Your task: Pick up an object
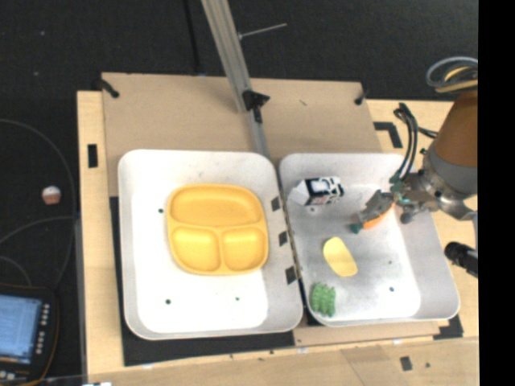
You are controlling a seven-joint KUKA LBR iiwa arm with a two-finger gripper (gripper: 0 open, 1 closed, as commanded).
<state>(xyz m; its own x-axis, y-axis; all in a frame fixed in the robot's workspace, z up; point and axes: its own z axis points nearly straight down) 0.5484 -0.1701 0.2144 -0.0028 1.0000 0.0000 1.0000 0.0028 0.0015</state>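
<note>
A: Yellow is the loudest colour here: a divided tray (216, 227) with three compartments sits in the left bin (145, 296), close to the middle.

B: And the right bin (426, 296)?

A: It holds four things. A black-and-white toy (320, 189) lies near the far left corner. A yellow oval piece (339, 256) rests around the middle, and a green leafy piece (323, 297) sits at the near left corner, close to the wall. An orange carrot-like piece (372, 223) lies toward the right, well apart from the green one.

B: Where is the arm?

A: The arm (459, 147) reaches in from the right, and the gripper (372, 214) is down over the right bin, right at the orange piece. The fingers are dark and small; whether they are apart or clamped on the orange piece cannot be told. The orange piece pokes out just beside the fingertips.
</note>
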